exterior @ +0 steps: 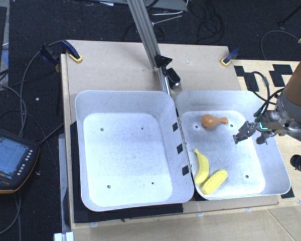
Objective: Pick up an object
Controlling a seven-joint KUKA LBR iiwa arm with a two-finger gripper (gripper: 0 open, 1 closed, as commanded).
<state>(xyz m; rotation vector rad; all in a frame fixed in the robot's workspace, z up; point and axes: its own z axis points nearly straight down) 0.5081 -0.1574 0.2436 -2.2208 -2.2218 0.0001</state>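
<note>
Three objects lie in the right bin [271, 159]: an orange drumstick-shaped toy [212, 121] near its far wall, a yellow banana [201, 166] by its left wall, and a yellow corn-like piece [214, 181] at the front. My gripper [251, 133] hovers over the right part of this bin, to the right of the orange toy and apart from it. Its fingers stand open with nothing between them.
The left bin [90, 109] lies beside the right one, sharing a raised middle edge. A slanted metal pole [150, 39] with a clamp rises at the back centre. A teach pendant [10, 159] lies off the bench at the left.
</note>
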